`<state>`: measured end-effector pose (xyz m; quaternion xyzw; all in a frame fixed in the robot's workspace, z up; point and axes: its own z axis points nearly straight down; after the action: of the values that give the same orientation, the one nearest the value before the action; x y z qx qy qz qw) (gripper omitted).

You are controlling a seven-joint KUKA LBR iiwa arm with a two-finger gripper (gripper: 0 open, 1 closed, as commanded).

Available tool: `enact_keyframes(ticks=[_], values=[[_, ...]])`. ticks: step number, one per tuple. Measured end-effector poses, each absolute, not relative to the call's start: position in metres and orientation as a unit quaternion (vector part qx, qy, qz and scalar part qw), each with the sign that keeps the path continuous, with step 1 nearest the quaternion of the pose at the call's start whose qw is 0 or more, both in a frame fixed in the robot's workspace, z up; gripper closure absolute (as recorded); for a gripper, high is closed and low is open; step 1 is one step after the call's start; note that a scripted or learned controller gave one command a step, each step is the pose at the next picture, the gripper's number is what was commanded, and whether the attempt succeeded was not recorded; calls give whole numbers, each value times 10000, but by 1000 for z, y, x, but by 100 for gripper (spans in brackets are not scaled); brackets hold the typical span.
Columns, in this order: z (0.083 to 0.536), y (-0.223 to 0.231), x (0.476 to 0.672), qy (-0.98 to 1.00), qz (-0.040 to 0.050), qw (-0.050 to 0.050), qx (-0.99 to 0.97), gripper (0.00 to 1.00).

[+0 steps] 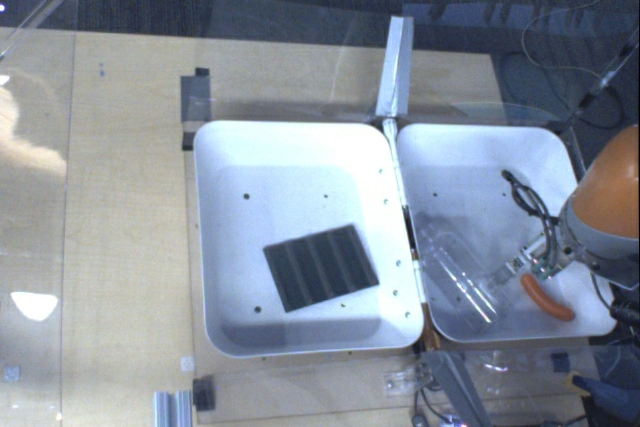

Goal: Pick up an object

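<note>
Wooden bench [110,245], end effector [520,265] perhaps near bin rim [590,323]

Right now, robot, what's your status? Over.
End effector low in right bin, beside clear plastic piece. Orange sausage-shaped object just below it. Dark ridged panel in left bin.

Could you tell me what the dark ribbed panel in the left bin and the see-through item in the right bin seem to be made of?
The dark ribbed panel looks like matte black plastic or rubber: it is flat and unshiny, with parallel moulded grooves. The see-through item appears to be thin clear plastic, perhaps a bottle: the white bin shows through it, with bright glints along its edges. Neither material is certain from this view.
</note>
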<state>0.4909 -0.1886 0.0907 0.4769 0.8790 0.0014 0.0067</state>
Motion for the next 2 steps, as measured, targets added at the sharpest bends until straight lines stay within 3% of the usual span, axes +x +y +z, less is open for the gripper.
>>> enact_keyframes(ticks=[1,2], values=[[103,-188,495,8790,33,117,4766,100],[103,-188,495,8790,33,115,4766,0]])
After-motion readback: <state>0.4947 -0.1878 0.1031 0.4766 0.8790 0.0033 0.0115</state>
